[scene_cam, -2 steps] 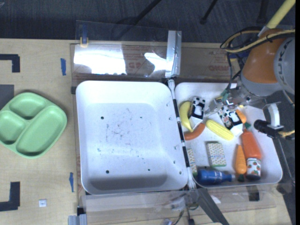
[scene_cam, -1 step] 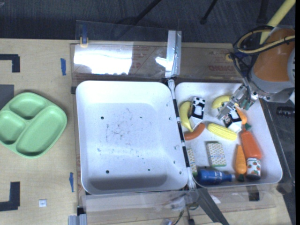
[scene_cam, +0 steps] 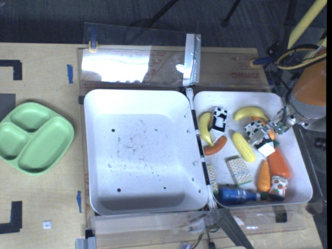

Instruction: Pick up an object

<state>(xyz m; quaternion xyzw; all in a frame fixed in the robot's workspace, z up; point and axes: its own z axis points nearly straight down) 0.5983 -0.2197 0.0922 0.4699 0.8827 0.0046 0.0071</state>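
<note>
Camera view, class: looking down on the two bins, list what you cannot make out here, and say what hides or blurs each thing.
- Gripper: its fingers blur into the clutter beneath, so open or shut cannot be told.
- Black-and-white object under the gripper: partly covered and too small to identify.
- Arm: cut off by the right edge.
- Blue bottle: its label is too small to read.
- Patterned card: its print is too small.

a pale wooden bench top (scene_cam: pixel 46 201) runs across the lower part of the view, marked with black angular corner marks (scene_cam: pixel 13 69) and short strips of blue tape (scene_cam: pixel 70 73). beyond its far edge lies dark grey carpeted floor (scene_cam: pixel 104 4), crossed by thin black stand legs (scene_cam: pixel 171 4). a clear plastic panel (scene_cam: pixel 129 61) catches bright overhead light.
</note>
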